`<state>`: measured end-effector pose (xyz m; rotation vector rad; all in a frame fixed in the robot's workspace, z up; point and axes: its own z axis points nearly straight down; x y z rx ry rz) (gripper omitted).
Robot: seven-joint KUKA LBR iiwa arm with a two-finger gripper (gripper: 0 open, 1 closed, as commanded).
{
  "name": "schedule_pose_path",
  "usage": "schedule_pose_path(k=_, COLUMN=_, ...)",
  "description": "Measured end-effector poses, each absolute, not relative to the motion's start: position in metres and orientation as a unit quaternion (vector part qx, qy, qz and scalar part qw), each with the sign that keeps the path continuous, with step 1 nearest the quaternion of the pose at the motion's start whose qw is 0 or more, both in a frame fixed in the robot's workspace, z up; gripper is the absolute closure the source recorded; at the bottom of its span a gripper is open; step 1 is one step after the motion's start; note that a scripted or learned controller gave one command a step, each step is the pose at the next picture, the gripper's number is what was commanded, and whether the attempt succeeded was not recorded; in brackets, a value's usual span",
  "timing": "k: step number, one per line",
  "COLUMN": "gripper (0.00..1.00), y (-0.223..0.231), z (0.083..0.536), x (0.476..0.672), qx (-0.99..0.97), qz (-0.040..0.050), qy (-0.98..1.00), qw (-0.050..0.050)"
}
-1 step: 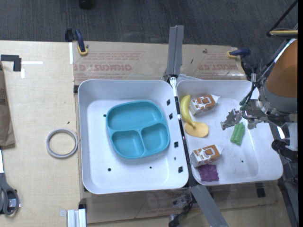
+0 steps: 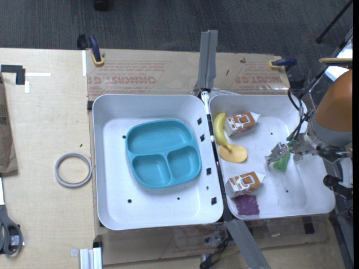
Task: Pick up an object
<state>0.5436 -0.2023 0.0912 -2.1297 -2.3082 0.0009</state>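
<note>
Grey arm (image 2: 328, 129) with an orange band, black cables looping alongside, and a metallic claw (image 2: 280, 152).

Upside-down red print on the cardboard sheet (image 2: 168, 72) behind the bins, letters too blurred to read

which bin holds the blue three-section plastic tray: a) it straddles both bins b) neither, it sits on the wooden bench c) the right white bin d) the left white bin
d: the blue three-section plastic tray lies flat inside the left white bin, while the yellow banana and the two small orange-and-white cartons lie in the right white bin.
</note>
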Motion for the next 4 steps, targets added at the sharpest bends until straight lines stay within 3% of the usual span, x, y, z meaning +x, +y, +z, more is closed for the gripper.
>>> schedule_pose_path(k=1, gripper=0.00, y=-0.170, z=0.127, x=0.540, qx=-0.656, qz=0.0000, qy=-0.755, qw=0.000)
schedule_pose_path(k=2, gripper=0.00, y=-0.203, z=0.091, x=0.561, qx=-0.661, qz=0.0003, qy=-0.751, qw=0.000)
schedule_pose_path(k=3, gripper=1.00, y=-0.203, z=0.100, x=0.561, qx=-0.662, qz=0.0001, qy=-0.750, qw=0.000)
schedule_pose_path(k=4, gripper=1.00, y=-0.158, z=0.201, x=0.598, qx=-0.648, qz=0.0004, qy=-0.762, qw=-0.001)
